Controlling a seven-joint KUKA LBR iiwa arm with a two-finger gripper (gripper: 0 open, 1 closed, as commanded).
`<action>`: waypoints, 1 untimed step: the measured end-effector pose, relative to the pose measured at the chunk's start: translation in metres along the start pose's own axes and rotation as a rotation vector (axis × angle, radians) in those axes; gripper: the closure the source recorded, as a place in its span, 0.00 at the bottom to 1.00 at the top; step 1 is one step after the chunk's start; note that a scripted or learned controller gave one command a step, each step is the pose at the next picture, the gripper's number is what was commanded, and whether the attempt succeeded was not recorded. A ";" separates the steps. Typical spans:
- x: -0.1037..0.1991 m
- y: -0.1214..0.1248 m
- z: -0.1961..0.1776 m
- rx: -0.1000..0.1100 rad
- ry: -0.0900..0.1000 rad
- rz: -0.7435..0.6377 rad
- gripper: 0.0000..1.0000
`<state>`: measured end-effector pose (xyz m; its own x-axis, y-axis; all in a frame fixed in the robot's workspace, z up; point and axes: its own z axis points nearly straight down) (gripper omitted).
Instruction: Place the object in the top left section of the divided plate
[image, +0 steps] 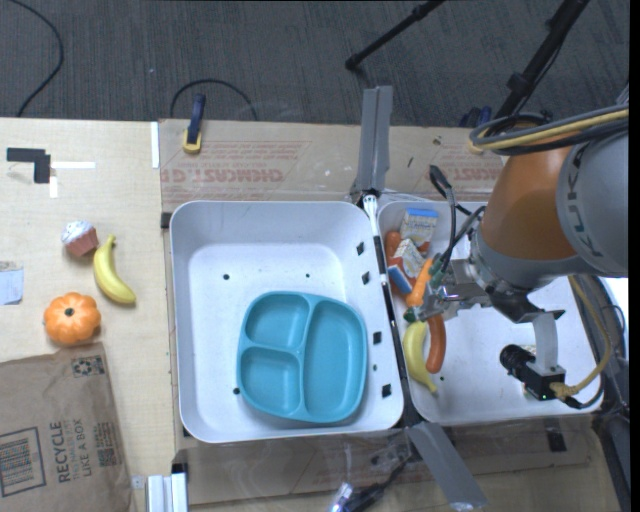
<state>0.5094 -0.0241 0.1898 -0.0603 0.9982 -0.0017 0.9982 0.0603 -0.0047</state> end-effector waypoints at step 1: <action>0.059 -0.017 -0.041 -0.002 0.000 -0.027 1.00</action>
